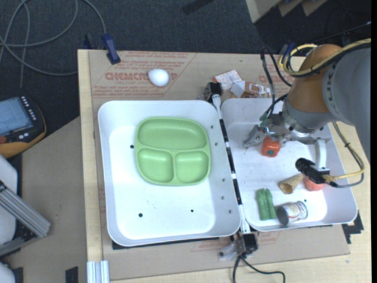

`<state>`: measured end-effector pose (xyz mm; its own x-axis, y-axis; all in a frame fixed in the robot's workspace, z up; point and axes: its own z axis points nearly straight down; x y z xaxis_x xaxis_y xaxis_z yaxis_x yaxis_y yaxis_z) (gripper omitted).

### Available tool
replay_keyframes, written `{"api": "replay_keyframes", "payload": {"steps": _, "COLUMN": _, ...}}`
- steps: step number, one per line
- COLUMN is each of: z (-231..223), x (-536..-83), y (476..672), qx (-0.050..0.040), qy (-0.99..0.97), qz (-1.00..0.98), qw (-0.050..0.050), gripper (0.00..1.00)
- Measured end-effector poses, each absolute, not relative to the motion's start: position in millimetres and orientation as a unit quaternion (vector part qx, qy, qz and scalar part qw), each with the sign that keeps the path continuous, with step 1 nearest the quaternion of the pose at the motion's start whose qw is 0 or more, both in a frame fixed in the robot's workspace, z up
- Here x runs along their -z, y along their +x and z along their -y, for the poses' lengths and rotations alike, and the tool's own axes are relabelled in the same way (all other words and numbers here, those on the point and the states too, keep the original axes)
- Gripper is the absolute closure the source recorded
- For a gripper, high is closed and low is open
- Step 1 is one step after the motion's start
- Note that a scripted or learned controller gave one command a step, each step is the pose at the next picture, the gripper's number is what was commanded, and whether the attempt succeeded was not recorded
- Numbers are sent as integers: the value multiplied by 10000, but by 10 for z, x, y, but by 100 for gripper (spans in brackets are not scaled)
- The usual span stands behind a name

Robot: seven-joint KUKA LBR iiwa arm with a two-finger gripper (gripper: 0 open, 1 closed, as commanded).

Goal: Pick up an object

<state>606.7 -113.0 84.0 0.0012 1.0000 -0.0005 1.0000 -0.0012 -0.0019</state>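
Cardboard-topped bench (177, 63), dark carpet floor (165, 16), gripper (268, 135) fingers' spread unclear

A small orange block (270, 147) sits in the right-hand white bin (250, 170), toward its upper middle, right of the frame's centre.

The grey arm (347, 81) reaches in from the right, its orange band (309, 81) sitting just above the wrist. The wrist bends downward, and the gripper (268, 139) points down and leftward, low over the right-hand area.
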Motion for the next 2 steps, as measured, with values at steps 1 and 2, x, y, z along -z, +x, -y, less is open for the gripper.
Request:
{"api": "replay_keyframes", "payload": {"steps": 1, "z": 1127, "x": -954, "y": 6081, "qx": 4, "qy": -7075, "qz": 7067, "qw": -12, "gripper": 100}}
{"api": "replay_keyframes", "payload": {"steps": 2, "z": 355, "x": -1861, "y": 6318, "qx": 17, "qy": -7061, "qz": 7081, "qw": -7, "gripper": 100}}
